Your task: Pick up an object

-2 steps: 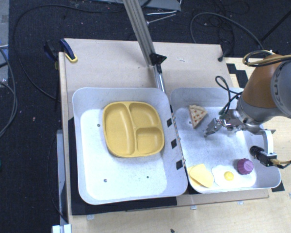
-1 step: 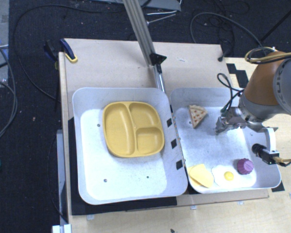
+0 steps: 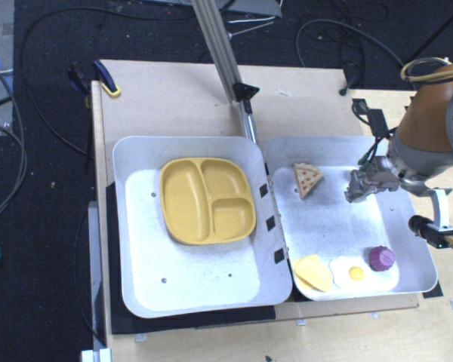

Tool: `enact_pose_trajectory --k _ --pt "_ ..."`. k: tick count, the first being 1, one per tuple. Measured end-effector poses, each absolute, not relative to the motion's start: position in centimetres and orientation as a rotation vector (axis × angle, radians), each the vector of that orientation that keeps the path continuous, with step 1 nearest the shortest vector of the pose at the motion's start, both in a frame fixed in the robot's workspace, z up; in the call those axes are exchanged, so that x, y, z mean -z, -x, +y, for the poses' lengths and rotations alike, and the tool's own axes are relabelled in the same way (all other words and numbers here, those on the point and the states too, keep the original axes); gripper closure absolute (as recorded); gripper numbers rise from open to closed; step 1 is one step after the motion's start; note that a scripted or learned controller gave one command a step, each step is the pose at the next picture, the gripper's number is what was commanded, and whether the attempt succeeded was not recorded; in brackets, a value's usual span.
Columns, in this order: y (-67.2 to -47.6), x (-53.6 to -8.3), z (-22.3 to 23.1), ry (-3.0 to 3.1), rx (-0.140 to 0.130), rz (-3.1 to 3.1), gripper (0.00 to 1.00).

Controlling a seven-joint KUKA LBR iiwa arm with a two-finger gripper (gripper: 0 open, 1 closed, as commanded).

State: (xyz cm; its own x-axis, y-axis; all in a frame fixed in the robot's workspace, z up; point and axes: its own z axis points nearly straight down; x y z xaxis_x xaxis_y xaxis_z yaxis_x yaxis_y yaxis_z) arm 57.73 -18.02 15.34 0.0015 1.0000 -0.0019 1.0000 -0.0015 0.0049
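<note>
Over the right bin [image 3: 408, 274], the jaws' opening cannot be told; nothing visibly held.

left bin [image 3: 136, 292]: divided plate [image 3: 208, 200] | right bin [image 3: 408, 277]: pizza slice [image 3: 307, 179] behind; cheese [image 3: 312, 273], egg [image 3: 353, 272], plum [image 3: 381, 259] in front

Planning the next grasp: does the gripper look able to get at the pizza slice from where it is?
Probably yes. The gripper hangs over the right bin, and bare floor separates it from the pizza slice.
</note>
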Motion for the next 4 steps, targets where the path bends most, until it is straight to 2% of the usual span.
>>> enact_pose_trajectory --k 1,2,4 --pt "-57.6 -21.7 -18.3 -2.214 -0.005 2.219 1.00" --pt "-57.6 -22.5 -18.3 -2.217 -0.002 2.222 1.00" --pt "-58.2 -21.7 -5.8 -2.213 -0.002 2.233 1.00"
